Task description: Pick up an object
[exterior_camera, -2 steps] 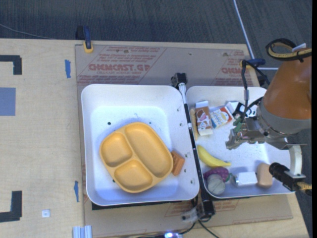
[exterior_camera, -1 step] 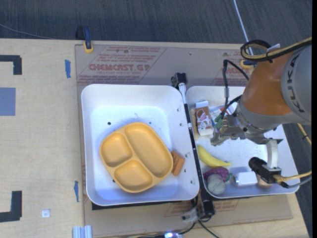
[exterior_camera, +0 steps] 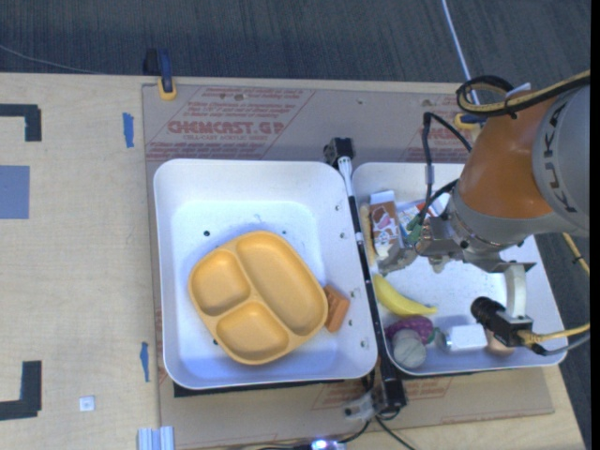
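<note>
In the left bin (exterior_camera: 178, 251) one yellow divided plate (exterior_camera: 255, 295) is seen, with one small orange block (exterior_camera: 336, 309) touching its right edge. In the right bin (exterior_camera: 544, 345) one banana (exterior_camera: 398, 297) lies just below and left of the gripper (exterior_camera: 412, 251), its long axis slanting down to the right. One snack packet (exterior_camera: 381, 223) and one purple-and-grey object (exterior_camera: 409, 337) are counted nearby. Whether the gripper is open or closed cannot be told.

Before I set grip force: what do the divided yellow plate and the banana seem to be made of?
Divided yellow plate: probably hard plastic, smooth with a soft sheen and moulded ridges between compartments. Banana: uniform glossy yellow, possibly a plastic toy; real fruit can't be ruled out.
</note>
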Tool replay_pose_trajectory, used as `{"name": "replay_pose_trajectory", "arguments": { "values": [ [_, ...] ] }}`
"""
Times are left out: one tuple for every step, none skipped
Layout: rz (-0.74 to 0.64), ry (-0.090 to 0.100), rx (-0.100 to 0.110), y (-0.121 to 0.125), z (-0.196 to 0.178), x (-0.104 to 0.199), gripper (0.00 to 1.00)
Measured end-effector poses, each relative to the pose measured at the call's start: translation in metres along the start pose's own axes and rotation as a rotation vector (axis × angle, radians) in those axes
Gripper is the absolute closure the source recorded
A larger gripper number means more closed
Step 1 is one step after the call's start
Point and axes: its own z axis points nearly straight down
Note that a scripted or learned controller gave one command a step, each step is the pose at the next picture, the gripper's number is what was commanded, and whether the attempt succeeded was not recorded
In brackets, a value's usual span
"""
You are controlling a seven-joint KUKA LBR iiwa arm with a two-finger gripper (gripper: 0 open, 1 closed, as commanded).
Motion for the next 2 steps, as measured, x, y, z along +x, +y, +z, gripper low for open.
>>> {"name": "replay_pose_trajectory", "arguments": {
  "values": [
    [0.000, 0.001, 0.000, -0.033, 0.000, 0.034, 0.00],
    [0.000, 0.000, -0.004, -0.032, -0.010, 0.034, 1.00]
  ]
}}
